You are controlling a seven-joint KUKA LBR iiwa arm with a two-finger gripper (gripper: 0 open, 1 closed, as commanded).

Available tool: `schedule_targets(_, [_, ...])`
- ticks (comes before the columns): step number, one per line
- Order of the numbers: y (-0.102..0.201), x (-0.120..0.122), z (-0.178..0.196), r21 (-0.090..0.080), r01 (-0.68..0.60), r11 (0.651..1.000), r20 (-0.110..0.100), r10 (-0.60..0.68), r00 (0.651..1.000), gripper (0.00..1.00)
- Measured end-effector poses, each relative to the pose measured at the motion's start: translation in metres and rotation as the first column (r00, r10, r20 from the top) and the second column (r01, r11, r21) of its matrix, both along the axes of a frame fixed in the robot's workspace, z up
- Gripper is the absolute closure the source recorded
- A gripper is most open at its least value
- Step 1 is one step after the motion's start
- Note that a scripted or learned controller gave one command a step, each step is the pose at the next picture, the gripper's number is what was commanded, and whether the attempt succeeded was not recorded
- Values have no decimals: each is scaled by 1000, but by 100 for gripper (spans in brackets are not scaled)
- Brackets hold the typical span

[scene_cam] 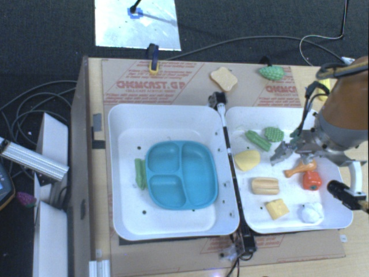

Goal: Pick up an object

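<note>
Orange carrot-like toy [300, 169] in right bin [334, 221], just beside hand [281, 154]; fingers slightly parted, gripping nothing.

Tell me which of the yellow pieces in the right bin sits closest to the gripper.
The rounded yellow piece by the divider, left of the gripper. The hot-dog bun lies lower, and the yellow cube sits farthest down, near the bin's front edge.

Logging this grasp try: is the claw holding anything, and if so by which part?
Nothing is held. The claw hangs open over the right bin, beside the orange carrot-like piece, with nothing between its fingers.
</note>
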State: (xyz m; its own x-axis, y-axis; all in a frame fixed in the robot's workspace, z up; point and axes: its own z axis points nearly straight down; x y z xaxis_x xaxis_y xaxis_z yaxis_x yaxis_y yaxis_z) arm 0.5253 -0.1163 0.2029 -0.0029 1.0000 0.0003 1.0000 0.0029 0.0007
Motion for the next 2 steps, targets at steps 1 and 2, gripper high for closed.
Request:
schedule_targets(1, [11, 15, -70, 0, 1, 1000, -1, -1, 1000, 0])
schedule_targets(2, [8, -13, -119, 0, 2, 1000, 0, -2, 1000, 0])
